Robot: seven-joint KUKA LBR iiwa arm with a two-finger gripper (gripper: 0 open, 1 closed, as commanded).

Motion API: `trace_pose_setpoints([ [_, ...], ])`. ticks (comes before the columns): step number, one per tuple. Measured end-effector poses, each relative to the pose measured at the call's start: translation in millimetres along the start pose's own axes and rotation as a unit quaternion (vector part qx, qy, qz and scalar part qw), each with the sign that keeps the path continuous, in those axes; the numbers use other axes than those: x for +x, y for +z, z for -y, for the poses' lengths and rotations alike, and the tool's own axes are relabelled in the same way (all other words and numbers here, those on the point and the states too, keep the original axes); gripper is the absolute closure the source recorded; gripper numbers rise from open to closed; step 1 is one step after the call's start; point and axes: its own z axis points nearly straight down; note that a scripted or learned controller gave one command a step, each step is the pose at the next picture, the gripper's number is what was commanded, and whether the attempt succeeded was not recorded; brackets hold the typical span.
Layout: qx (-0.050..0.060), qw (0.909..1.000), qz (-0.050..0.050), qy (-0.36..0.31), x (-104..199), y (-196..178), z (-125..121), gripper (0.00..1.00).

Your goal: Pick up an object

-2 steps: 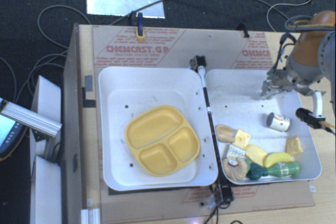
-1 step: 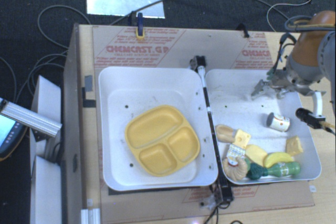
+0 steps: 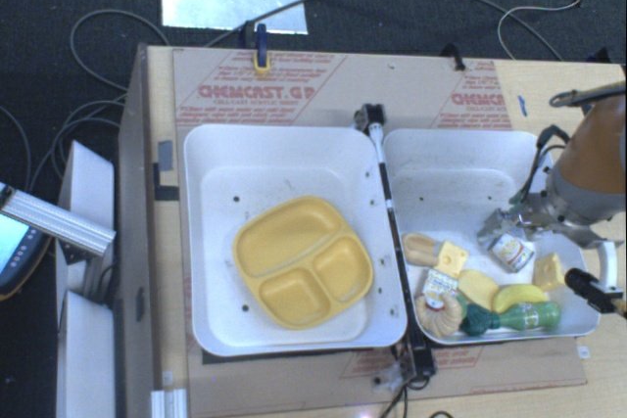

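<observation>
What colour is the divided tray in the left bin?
Yellow; the divided tray shows plainly in the camera view.

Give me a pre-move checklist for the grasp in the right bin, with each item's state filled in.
1. Gripper is over the right white bin: ok.
2. A target lies under it, the small round white-labelled jar: ok.
3. Jar sits between the fingers: cannot tell.
4. Neighbours are clear of the jar; the yellow cheese-like wedge lies close beside it: not ok.
5. Yellow three-compartment plastic tray in the left bin is out of the path: ok.
</observation>
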Motion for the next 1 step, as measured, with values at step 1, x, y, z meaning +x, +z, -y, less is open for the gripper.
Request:
trace_pose_setpoints([
  [1,-0.002,1.0,0.0,-0.001,0.2,-11.2,-1.5,1.0],
])
